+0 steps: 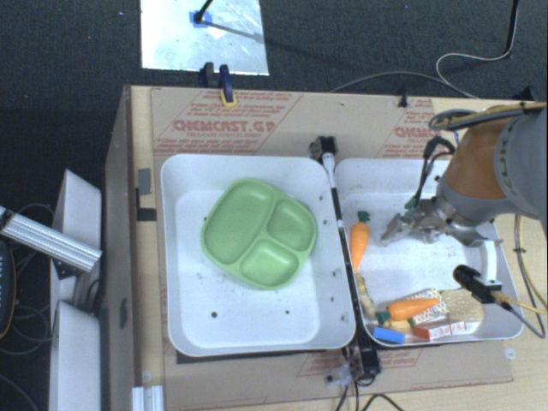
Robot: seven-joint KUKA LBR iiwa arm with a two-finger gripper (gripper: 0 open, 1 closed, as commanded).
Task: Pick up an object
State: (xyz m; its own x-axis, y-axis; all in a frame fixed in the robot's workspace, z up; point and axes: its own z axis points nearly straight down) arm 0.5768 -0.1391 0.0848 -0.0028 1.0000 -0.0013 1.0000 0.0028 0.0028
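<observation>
Camera view looks down on your worktop (257, 114), brown-topped and printed with red lettering, carrying two white bins side by side. Your left bin (193, 315) holds a green divided plate (259, 233), lying flat near its middle. Your right bin (377, 174) is where the arm (492, 165) reaches in, grey with its orange band. You can see the pincer (409, 227) low over the upper middle of that bin, but you cannot tell from this angle how its fingers stand, and nothing shows between them. Just left of it, an orange carrot (359, 243) with a green top lies along the bin's left wall. Smaller things crowd the bin's near corner: another orange carrot (413, 307), a red-and-white packet (432, 319), a blue piece (387, 336).
</observation>
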